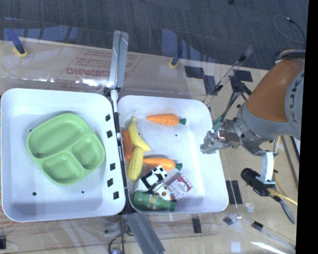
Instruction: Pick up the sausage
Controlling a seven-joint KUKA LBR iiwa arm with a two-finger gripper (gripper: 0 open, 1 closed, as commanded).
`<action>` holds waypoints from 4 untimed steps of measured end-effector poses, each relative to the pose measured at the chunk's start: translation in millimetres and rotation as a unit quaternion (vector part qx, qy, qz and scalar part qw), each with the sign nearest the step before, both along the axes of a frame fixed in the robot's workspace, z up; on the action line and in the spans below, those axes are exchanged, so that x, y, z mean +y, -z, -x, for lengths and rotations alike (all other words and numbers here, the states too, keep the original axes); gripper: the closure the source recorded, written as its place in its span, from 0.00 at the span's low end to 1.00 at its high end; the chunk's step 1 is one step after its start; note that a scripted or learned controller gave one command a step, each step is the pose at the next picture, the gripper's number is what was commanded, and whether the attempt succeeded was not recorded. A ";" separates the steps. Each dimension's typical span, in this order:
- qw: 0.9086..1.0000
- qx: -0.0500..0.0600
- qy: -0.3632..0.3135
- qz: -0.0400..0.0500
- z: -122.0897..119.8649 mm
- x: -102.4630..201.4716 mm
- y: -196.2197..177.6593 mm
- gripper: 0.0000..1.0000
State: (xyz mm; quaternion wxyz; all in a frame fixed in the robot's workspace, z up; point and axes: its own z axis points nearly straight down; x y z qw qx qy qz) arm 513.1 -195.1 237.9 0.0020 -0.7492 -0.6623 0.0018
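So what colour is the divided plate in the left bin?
Light green: the plate, seen clearly in the camera view.

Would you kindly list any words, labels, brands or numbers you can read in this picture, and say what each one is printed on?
No text here can be read for certain.
Red print on the bench sheet behind the left bin: mirrored and too blurred to read.
Label on the green bottle: too small to read.
Red and white packet: print too small to read.
Black and white packet: pattern, no legible words.
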 end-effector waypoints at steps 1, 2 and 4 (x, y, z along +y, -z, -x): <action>0.999 -0.001 -0.054 0.000 -12.9 -3.7 -82.5 1.00; 0.999 0.002 0.048 0.000 34.1 38.6 -70.9 1.00; 0.957 -0.008 0.289 -0.002 31.8 11.7 138.9 1.00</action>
